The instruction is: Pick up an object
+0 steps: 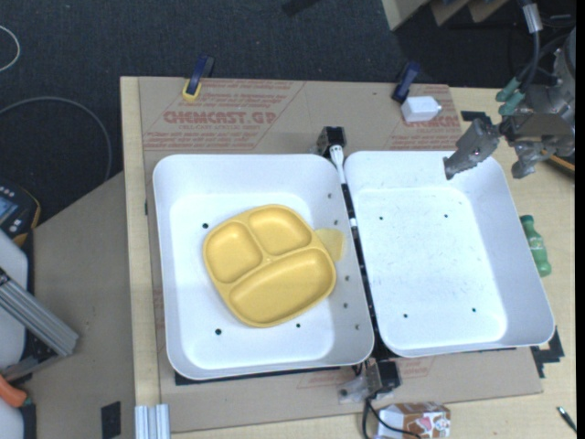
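A yellow three-compartment plate (pixel 269 263) lies in the left white bin (pixel 178 332), slightly right of its middle, with a smaller yellow piece (pixel 331 240) peeking out from under its right edge. My gripper (pixel 491 158) hovers over the far right corner of the right bin (pixel 512 323), well away from the plate. Its two grey fingers (pixel 466 154) are spread apart with nothing between them.
A green object (pixel 536 245) lies on the bench just outside the right bin's right rim. Clamps (pixel 194 79) and a white block (pixel 420 109) sit along the cardboard's far edge. Cables and a small packet (pixel 416 421) lie at the front edge.
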